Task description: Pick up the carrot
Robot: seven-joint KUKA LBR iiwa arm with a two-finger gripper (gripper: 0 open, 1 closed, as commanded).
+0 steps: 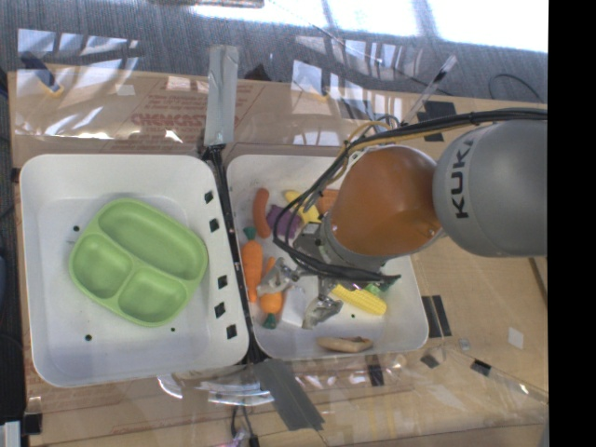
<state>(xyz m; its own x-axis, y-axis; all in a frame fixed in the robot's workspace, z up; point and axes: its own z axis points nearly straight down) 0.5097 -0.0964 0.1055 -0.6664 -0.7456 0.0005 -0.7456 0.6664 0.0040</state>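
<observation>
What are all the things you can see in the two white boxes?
Shallow white plastic bins: two, white, side by side on the bench.
Divided green plastic plate: one, green, left bin.
Long orange toy carrot: one, orange, right bin by its left wall.
Yellow toy corn cob: one, yellow, right bin.
Purple toy vegetable: one, purple, right bin.
Tan bread-like piece: one, tan, right bin's front.
Two-finger gripper: one, metal, above right bin.

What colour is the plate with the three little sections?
Light green. The plate sits in the left bin, clear in the camera view.
</observation>
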